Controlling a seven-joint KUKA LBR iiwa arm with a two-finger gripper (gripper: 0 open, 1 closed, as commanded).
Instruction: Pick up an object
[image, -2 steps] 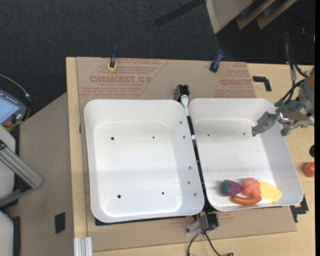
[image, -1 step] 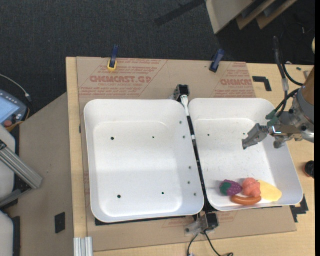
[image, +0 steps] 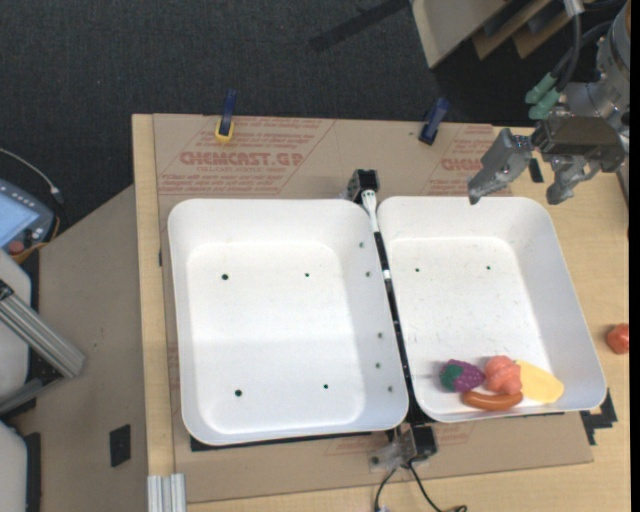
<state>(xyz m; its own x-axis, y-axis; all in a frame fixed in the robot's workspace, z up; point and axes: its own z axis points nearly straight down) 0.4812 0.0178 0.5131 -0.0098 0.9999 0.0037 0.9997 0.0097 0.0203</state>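
Observation:
My gripper (image: 520, 186) hangs above the far edge of the right bin (image: 480, 300), fingers spread open with nothing between them. Far from it, in the near right corner of that bin, lie several toy foods together: a purple bunch of grapes (image: 461, 375), a pinkish-orange lumpy piece (image: 503, 372), a yellow piece (image: 540, 384) and an orange-red sausage (image: 492, 400). All of them rest on the bin floor.
The left bin (image: 270, 320) lies beside the right one, joined by a black divider strip (image: 385, 290). An orange object (image: 618, 339) sits on the bench outside the right bin. Blue clamps (image: 433, 120) and a yellow-blue clamp (image: 226, 117) hold the cardboard's far edge.

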